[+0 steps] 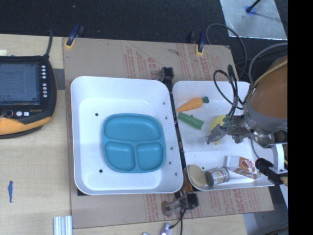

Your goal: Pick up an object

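The right bin (195, 88) holds an orange toy carrot (190, 104), a green block (190, 122), a yellow object (217, 122), a metal can (216, 176) lying on its side and a white tube (240, 167). My gripper (216, 134) hangs over the middle of this bin, pointing left. It is open, just below and right of the yellow object, which its upper finger partly hides. I see nothing held between the fingers.
The left bin (83, 131) holds a blue divided plate (133, 142). A teach pendant (24, 94) lies on the bench at the far left. Black cables (230, 77) loop over the right bin's far rim. A round lid (195, 176) leans beside the can.
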